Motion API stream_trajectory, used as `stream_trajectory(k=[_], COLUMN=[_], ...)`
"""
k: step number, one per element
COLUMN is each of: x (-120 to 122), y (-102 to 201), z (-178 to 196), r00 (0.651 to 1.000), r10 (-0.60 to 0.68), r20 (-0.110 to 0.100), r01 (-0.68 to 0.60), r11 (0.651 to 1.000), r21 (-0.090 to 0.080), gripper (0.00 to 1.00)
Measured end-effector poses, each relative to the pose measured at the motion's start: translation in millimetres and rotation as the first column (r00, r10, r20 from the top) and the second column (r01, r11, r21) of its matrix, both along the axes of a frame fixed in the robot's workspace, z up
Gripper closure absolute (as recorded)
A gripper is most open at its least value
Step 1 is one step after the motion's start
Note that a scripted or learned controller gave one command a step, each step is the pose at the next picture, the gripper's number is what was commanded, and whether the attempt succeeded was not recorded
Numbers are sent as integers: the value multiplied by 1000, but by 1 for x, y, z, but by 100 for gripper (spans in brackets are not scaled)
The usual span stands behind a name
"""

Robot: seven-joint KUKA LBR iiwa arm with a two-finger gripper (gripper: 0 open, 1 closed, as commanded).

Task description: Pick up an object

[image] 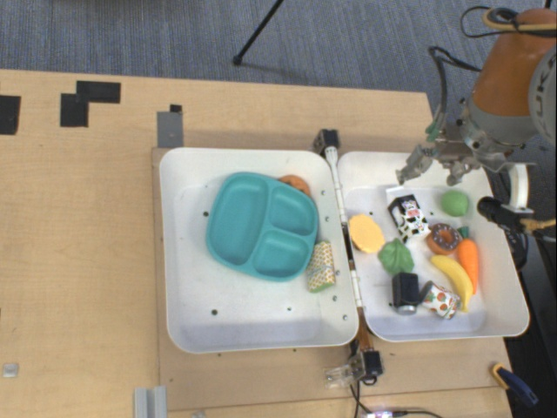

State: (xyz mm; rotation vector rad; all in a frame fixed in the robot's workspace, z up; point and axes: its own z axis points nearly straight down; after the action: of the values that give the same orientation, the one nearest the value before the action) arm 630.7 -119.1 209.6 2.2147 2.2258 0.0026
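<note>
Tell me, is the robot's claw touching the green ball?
Apart. In the camera view the gripper hangs above the right bin's far end, and bare white bin floor shows between it and the green ball.

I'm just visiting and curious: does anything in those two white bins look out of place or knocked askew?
Mostly the teal divided tray in the left bin: it sits crooked, turned against the bin's edges, partly hiding an orange object behind it. The toys in the right bin lie jumbled, but nothing looks spilled or broken.

Teal tray [261, 225], yellow banana [453, 276], orange carrot [470, 260].
</note>
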Motion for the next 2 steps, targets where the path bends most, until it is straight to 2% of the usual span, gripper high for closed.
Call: stream_trajectory(k=[1,2], x=[23,24], y=[-12,-11], z=[-124,-112], r00=[1000,1000], r10=[0,2], r20=[3,6], r01=[0,-2], r11=[1000,1000], r21=[-1,-1], gripper=[0,100])
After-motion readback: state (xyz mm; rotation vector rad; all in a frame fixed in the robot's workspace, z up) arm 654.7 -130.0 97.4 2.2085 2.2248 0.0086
